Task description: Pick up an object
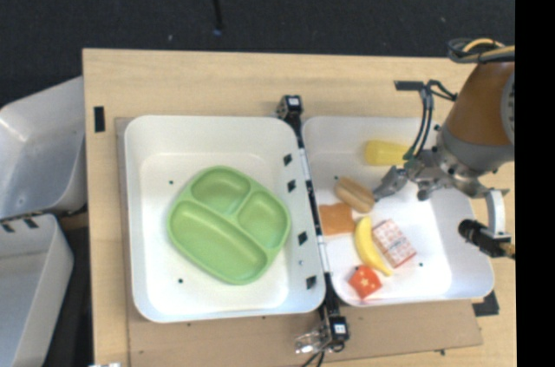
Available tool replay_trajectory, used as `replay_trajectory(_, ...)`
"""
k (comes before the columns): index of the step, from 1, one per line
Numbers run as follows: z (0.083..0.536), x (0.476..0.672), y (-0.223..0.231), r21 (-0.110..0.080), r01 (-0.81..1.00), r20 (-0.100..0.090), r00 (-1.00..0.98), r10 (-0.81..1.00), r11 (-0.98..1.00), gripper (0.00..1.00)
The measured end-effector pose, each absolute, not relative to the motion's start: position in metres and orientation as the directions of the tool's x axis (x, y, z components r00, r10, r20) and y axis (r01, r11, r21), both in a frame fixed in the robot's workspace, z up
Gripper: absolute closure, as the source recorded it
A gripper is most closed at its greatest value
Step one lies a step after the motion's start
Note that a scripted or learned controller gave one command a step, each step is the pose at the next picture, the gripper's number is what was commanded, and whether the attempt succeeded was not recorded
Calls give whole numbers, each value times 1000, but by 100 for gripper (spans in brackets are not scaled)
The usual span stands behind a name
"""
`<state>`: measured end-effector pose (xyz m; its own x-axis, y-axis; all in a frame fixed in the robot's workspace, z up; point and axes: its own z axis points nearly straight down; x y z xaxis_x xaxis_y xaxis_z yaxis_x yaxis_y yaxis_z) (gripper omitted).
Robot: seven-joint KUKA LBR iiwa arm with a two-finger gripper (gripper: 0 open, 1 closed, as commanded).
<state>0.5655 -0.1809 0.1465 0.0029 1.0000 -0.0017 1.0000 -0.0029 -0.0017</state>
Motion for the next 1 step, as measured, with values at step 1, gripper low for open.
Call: replay_trajectory(1,160,567,-182,4,1000,-3,6,1000,-6,100)
